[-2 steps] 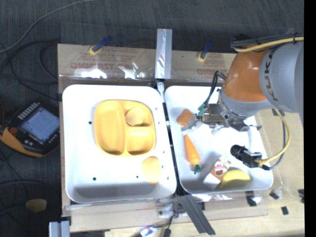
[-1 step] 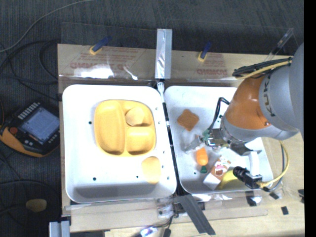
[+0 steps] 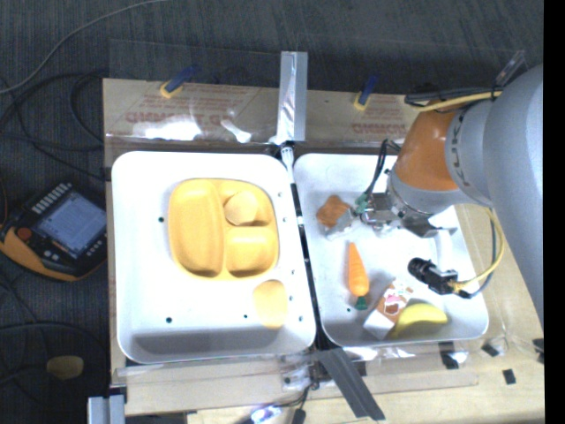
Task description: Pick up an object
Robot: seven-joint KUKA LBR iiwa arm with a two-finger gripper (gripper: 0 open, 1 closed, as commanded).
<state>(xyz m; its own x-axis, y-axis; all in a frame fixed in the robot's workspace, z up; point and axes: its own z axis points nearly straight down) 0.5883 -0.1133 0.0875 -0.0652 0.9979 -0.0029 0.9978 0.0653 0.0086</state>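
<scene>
In the right bin [image 3: 468,325] lie a brown pastry-like piece [image 3: 333,210], an orange carrot [image 3: 356,270] with a green end, a small white carton [image 3: 393,305] and a yellow banana [image 3: 418,318]. My gripper [image 3: 374,211] hangs low over the bin's upper middle, just right of the brown piece and above the carrot. The grey wrist with its orange band [image 3: 430,155] covers the bin's upper right part. I see nothing held in the gripper.
The left bin [image 3: 141,325] holds a yellow divided tray [image 3: 199,232] with a round tan item [image 3: 240,208] in one compartment, and a pale yellow piece [image 3: 270,298] lies below it. A black connector with a yellow cable [image 3: 431,275] hangs over the right bin.
</scene>
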